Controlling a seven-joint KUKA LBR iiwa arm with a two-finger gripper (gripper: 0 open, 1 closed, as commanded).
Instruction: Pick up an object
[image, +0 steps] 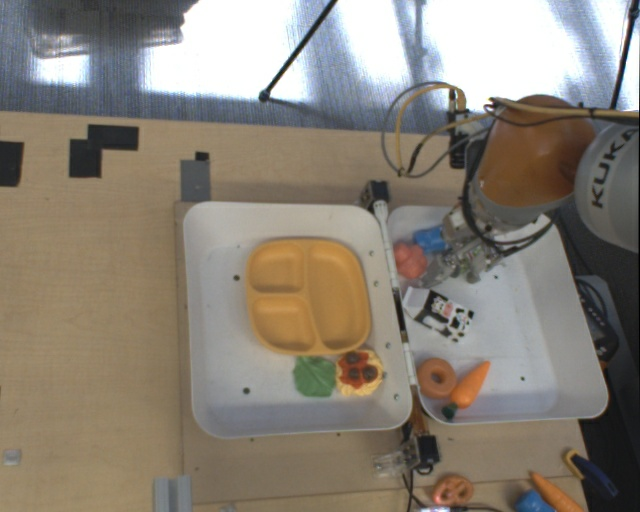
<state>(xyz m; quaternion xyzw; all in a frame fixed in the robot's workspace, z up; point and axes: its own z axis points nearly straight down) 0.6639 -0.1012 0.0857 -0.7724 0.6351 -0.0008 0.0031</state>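
My gripper (452, 268) hangs low in the right bin (560, 330), near its far left part, under the orange wrist band. A blue object (430, 239) lies just left of it, and a pink lump (409, 259) sits beside that, against the bin's left wall. A black-and-white packet (444, 313) lies just in front of the gripper. Nearer the front are an orange ring (436, 377) and a carrot (467, 385). Nothing shows between the fingers.
The left bin (215, 330) holds a yellow divided plate (305, 294), a green leaf piece (314, 376) and a small pizza-like toy (360, 372). Cables loop above the right bin. Small items lie on the bench by the front edge.
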